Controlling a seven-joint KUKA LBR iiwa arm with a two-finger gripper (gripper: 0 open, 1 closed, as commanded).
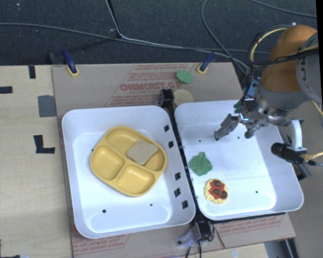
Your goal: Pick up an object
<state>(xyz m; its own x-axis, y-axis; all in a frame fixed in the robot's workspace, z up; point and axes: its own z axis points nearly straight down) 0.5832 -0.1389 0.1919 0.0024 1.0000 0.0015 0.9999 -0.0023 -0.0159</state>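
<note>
My jaws [237,129] hung spread and holding nothing over the right bin [263,162], green leaf toy [200,164] below-left of them, small pizza toy [216,191] beyond it, yellow tray [114,162] with toast [142,151] far left

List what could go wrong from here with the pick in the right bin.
1. The claw hangs open over bare floor of the right bin, apart from the green leaf and the small pizza; closing here would likely grab nothing.
2. Both items look flat and low, so the fingers may slide over them.
3. The green leaf lies near the divider, which may crowd a finger.
</note>
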